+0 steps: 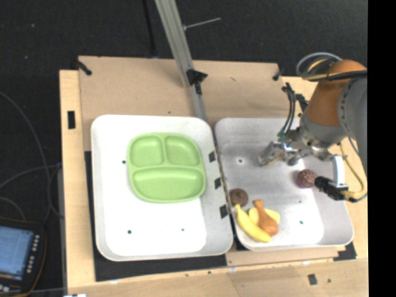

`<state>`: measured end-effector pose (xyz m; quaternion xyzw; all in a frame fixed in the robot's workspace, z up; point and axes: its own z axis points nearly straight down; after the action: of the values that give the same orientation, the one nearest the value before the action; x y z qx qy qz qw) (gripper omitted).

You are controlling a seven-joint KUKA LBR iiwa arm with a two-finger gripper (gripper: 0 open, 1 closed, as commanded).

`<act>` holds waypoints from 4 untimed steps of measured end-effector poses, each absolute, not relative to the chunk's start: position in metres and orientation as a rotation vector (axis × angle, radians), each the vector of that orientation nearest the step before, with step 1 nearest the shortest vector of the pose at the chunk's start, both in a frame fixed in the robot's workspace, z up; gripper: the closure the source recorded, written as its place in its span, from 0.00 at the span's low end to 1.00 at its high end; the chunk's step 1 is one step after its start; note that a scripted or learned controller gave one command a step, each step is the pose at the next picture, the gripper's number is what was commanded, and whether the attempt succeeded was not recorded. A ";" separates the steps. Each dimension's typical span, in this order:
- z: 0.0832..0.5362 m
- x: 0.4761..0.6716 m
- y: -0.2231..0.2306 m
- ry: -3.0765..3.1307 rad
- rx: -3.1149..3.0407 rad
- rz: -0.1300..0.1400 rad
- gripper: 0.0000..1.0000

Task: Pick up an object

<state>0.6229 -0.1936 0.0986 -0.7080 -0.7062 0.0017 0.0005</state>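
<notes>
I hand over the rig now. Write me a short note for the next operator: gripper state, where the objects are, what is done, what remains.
Gripper: over the right bin, upper middle, holding nothing visible.
Objects in the right bin: banana and orange piece at the front edge, brown round item by the divider, dark purple item to the right.
Left bin: green divided plate.
Done: no pick yet.
Left: grasp and lift one object.
</notes>
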 end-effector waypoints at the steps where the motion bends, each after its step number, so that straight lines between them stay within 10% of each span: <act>1: 0.113 0.625 -0.195 -2.220 -2.230 0.000 1.00; 4: 0.280 0.621 -0.183 -2.230 -2.222 -0.004 1.00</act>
<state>0.6207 -0.1835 0.2799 -0.7058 -0.7084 -0.0014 -0.0031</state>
